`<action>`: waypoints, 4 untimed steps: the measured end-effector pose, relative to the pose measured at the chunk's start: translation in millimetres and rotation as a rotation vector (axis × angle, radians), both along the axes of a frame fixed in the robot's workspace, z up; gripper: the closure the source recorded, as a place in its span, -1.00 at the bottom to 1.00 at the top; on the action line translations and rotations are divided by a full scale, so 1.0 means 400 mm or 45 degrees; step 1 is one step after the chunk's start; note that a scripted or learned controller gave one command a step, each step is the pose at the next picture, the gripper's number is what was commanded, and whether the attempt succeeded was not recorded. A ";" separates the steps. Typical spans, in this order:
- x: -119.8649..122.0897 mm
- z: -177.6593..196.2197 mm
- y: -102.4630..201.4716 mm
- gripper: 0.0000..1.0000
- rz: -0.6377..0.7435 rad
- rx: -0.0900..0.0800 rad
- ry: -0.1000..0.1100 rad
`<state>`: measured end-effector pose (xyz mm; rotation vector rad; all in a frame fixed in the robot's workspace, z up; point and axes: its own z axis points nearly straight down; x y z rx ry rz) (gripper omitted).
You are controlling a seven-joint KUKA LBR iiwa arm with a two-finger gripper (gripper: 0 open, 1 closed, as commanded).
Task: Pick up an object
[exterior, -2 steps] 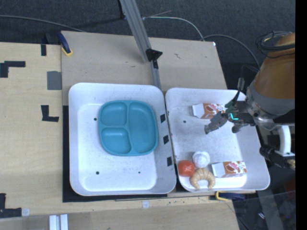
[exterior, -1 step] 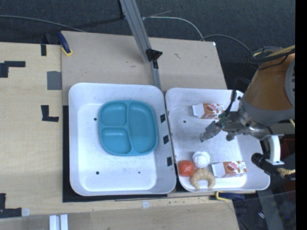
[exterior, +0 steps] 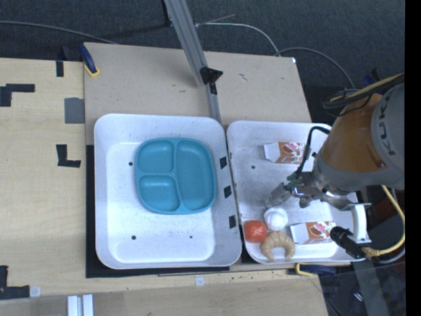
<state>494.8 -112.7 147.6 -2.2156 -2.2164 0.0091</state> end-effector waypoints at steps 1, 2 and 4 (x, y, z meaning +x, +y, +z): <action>-0.006 -0.136 0.002 -1.00 0.000 0.001 0.000; -0.003 -0.104 0.004 1.00 0.002 0.001 -0.005; 0.010 0.140 -0.013 1.00 0.002 -0.003 -0.016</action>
